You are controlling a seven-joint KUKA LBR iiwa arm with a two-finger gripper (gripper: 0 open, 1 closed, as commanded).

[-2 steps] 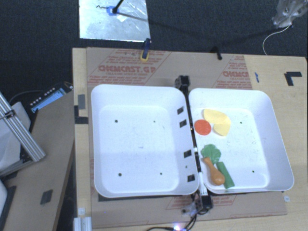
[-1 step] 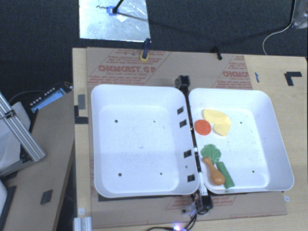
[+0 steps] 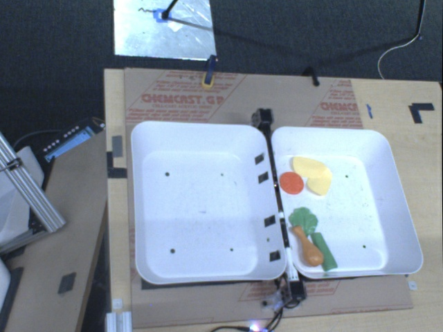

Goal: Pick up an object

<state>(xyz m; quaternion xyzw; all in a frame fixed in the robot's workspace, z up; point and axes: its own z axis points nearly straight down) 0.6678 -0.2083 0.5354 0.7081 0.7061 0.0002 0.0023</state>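
Observation:
The right bin [image 3: 387, 185] holds several small objects along its left side. A yellow piece [image 3: 312, 173] lies toward the back, with a round red-orange disc [image 3: 291, 182] touching its left edge. Nearer the front sit a green leafy piece [image 3: 303, 219], a tan-orange drumstick-shaped piece [image 3: 308, 248] and a green strip [image 3: 323, 250] beside it.
The left bin [image 3: 201, 199] stands beside the right one, joined by a black clipped divider [image 3: 271, 192]. Both rest on a cardboard sheet [image 3: 180, 95]. A shiny metal plate [image 3: 165, 19] lies on the dark floor at the back, and an aluminium frame [image 3: 28, 192] stands at the left.

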